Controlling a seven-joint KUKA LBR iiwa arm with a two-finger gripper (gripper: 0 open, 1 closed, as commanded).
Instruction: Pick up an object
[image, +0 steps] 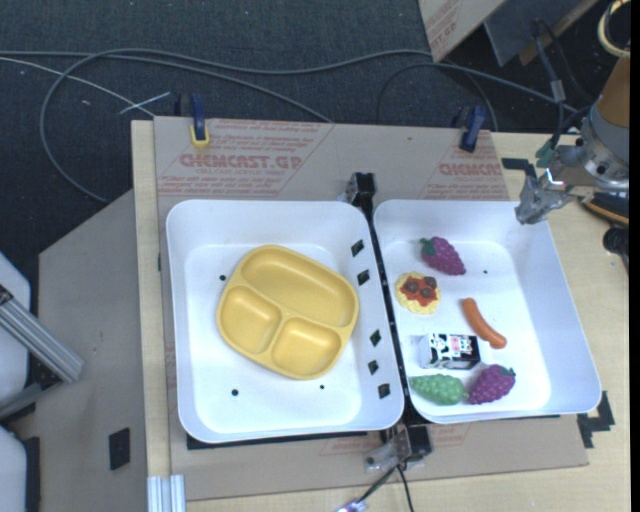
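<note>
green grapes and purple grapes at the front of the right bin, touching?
Cannot tell. In the camera view the green grapes and purple grapes meet at their edges with no clear gap, but real contact isn't plain.

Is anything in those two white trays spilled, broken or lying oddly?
Nothing stands out. The yellow divided plate lies flat, slightly turned, in the left bin; the toy foods, like the orange sausage, lie loose and apart in the right bin.

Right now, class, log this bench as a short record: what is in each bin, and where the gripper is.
left bin: yellow tray with three compartments
right bin: two purple grapes, pizza, hot dog, black-and-white carton, green grapes
gripper: above the right bin's far right corner, holding nothing visible
</note>
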